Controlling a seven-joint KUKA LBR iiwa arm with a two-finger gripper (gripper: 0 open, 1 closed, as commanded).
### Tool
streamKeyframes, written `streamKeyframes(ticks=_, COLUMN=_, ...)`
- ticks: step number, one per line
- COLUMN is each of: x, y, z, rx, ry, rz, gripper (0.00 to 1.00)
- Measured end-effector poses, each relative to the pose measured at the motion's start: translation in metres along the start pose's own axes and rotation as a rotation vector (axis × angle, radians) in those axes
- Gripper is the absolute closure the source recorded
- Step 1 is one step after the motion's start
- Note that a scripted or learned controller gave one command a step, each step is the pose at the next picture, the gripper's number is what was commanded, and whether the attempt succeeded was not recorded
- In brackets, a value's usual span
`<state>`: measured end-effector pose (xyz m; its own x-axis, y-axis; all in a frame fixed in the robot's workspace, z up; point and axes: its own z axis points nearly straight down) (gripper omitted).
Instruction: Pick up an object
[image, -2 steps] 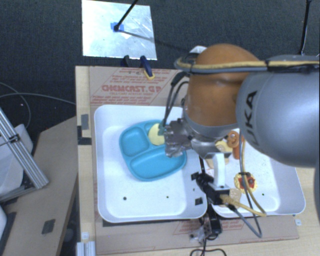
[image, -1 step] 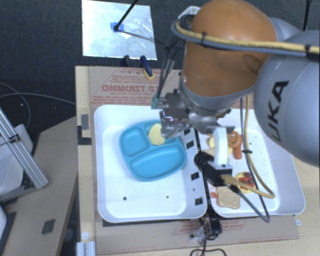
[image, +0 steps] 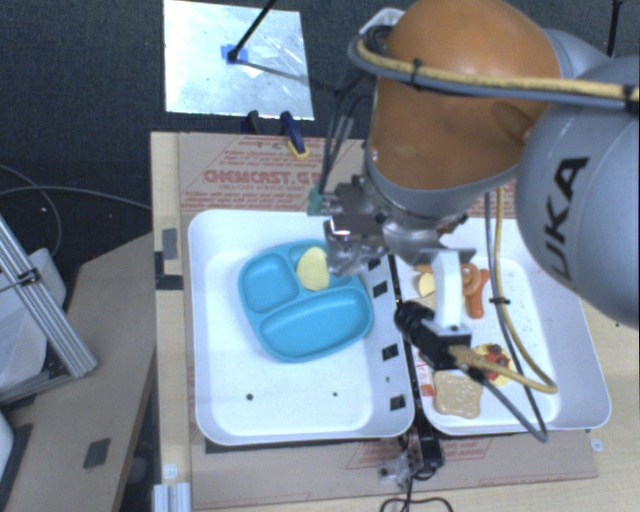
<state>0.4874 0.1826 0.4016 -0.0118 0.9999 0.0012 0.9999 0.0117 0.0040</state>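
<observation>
Two bins lie side by side on the tabletop (image: 120, 290), the left bin (image: 215, 330) at 9 o'clock from the right bin (image: 580, 390). A divided tray (image: 300, 320) sits in the left bin, with a round piece (image: 312, 268) in its 1 o'clock compartment. The pincer (image: 345, 262) hangs just at that piece's 3 o'clock edge. In the right bin, a toast slice (image: 458, 396) lies at 6 o'clock and a sausage (image: 473, 290) at 12

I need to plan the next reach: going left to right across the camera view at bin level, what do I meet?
Left white bin → blue divided plastic plate → pale yellow food piece on the plate → grey gripper → tan toast-shaped piece → right white bin.
</observation>
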Motion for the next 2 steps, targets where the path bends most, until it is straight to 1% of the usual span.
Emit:
streamKeyframes(ticks=1, x=0.000, y=0.001, z=-0.011, rx=-0.001, ry=0.001, rz=-0.007, gripper=1.00)
streamKeyframes(ticks=2, x=-0.018, y=-0.003, z=0.115, rx=0.015, ry=-0.006, rz=0.014, gripper=1.00)
